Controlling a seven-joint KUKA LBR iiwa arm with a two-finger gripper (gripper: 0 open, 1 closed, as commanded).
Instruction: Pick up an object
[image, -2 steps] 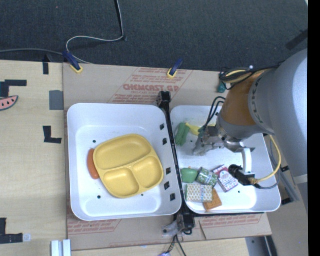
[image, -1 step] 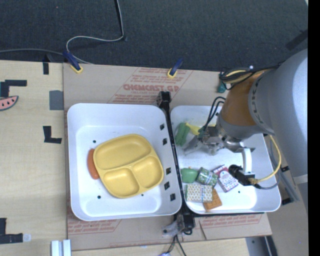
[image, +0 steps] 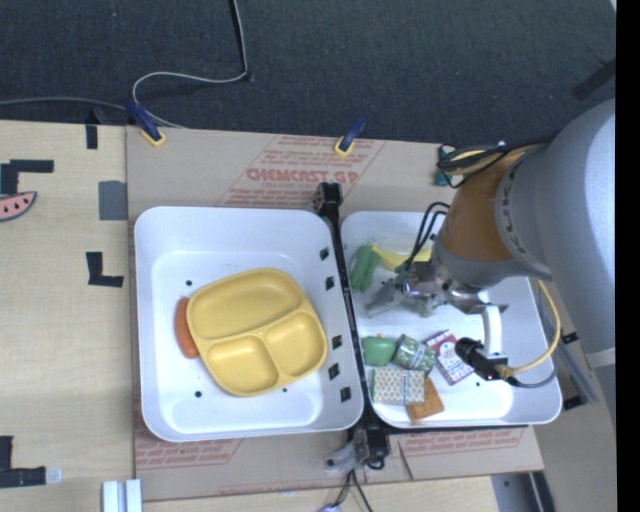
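The grey arm with its orange band comes in from three o'clock and bends down over the right bin, one of two shallow white bins sitting side by side on a cardboard-covered bench. Its gripper sits low in the upper half of that bin, toward the nine o'clock side, near the divider between the bins. The metal parts there blur together, so whether the pincer is wide, narrow or closed on anything cannot be told from this view. Just at eleven o'clock of the gripper lies a dark green object, with a yellow piece beside it at about twelve. Toward six o'clock of the gripper, well inside the bin's lower half, a cluster of small things lies together: a light green rounded item, a green patterned packet, a checkered packet, an orange-brown piece and a pink-and-white packet. The left bin holds a yellow divided tray, and an orange object peeks out at its nine o'clock edge, partly under it.
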